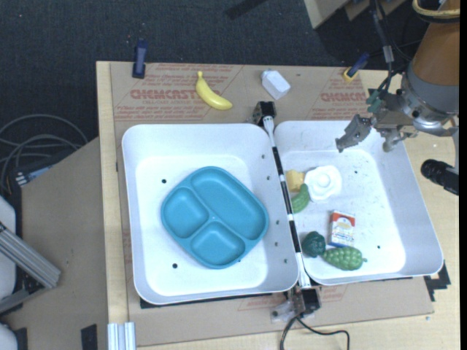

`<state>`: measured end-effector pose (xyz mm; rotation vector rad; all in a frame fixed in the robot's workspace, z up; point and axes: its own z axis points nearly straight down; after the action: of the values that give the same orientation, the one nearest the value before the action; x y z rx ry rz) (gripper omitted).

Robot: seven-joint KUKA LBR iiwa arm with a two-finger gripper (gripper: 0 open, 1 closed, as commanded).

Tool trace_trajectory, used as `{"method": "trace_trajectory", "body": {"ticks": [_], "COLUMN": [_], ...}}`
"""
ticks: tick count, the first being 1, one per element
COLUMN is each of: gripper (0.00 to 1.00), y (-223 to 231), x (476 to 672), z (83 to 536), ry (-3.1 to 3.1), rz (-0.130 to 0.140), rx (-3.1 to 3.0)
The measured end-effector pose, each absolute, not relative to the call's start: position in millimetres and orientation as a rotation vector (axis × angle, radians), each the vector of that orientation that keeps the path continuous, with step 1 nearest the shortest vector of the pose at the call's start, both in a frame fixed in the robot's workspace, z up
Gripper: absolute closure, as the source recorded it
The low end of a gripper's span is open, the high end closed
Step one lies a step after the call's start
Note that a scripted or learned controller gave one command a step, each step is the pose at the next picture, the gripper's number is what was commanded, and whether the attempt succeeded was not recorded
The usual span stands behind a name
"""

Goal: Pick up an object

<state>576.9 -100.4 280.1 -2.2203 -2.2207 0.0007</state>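
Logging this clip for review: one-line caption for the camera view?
Gripper hovers over right bin's upper part, above small toys; blue tray lies in left bin; banana on bench.

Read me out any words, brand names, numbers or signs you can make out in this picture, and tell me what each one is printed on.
"CHEMCAST": red print on the brown board under the bins, left of the banana; the smaller lines around it are too blurred to read.
Red print of the same kind on the board's right part, near: partly hidden, too blurred to read for sure.
Small red and white box in the right bin: its print is too small to read.
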Motion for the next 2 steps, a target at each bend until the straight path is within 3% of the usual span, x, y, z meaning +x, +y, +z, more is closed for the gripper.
{"method": "trace_trajectory", "body": {"ticks": [1, 2], "gripper": [0.00, 0.00], "y": [-136.4, -114.7], "x": [564.1, 520.4], "z": [156.2, 84.2], "ry": [-2.218, -2.220], "rz": [0.003, 0.001], "rx": [-2.221, -2.221]}}
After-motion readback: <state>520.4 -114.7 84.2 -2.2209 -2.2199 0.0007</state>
